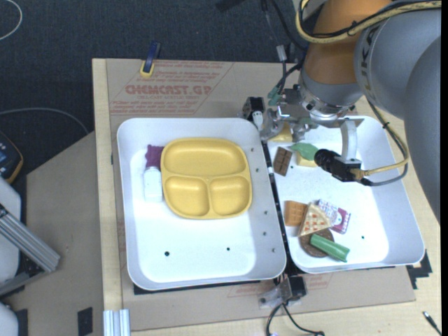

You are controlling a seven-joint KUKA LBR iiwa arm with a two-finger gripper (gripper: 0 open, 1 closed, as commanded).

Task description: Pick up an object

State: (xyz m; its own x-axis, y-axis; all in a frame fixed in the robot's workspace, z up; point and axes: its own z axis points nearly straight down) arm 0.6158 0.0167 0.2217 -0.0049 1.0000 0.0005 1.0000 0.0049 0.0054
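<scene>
My gripper [289, 127] hangs low over the far left corner of the right bin [392, 208], below the orange wrist band. Just in front of it lie a small brown block [282, 161], a green piece [306, 150] and a yellow piece [306, 162]. Nearer the front of that bin sit a tan cracker-like square [294, 212], a pizza-slice toy [316, 221], a purple-and-white packet [339, 218], a green cylinder [330, 246] and a brown disc [313, 248]. Nothing can be seen held.
The left bin [192, 257] holds a yellow divided plate [206, 176] and a white bottle with a purple cap [152, 177] along its left side. A black cable connector [337, 164] hangs from the wrist over the right bin. Cardboard lies under both bins.
</scene>
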